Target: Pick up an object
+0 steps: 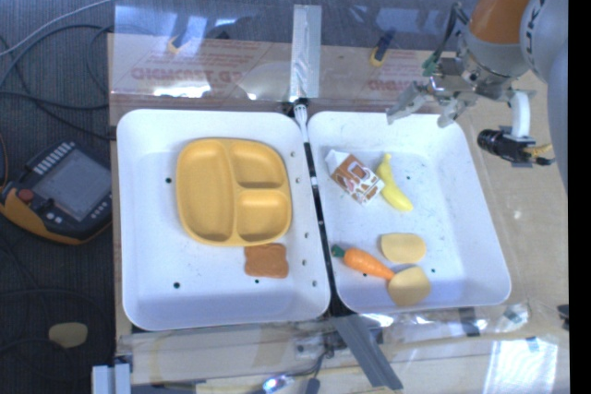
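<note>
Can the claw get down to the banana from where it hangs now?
Probably yes. The claw hangs open over the right bin's far edge; the banana lies uncovered, though close beside the small carton.

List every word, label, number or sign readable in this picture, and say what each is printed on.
Nothing reads clearly.
Red lettering on the brown cardboard sheet behind the bins: faint and apparently reversed, unreadable.
Print on the small orange-and-white carton in the right white bin: too small to read.
Screen of the orange handheld pendant: blurred.
</note>
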